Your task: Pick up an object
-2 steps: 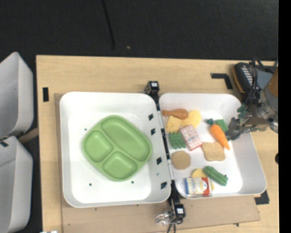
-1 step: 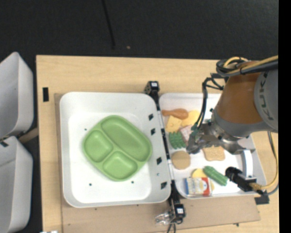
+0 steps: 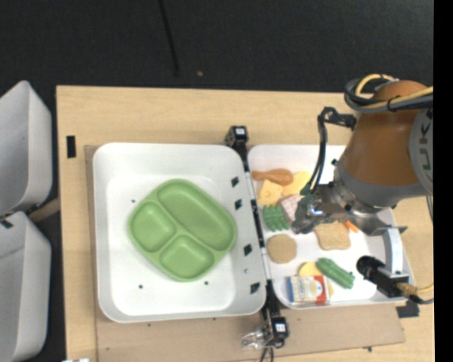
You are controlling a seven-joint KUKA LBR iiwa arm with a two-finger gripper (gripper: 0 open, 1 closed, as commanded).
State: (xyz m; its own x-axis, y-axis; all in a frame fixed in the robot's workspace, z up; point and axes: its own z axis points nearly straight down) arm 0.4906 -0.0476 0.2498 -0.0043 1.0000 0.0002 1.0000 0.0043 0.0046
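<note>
Your gripper (image 3: 311,216) hangs low in the right bin (image 3: 377,296) over crowded toy food (grip state: I cannot tell). Beside it sits the toast slice (image 3: 333,237); you might bump neighbours.

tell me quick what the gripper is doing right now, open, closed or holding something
Gripper: low in the right bin among the toy food, by the green ridged piece; cannot be told whether it is open, closed or holding anything.
</note>
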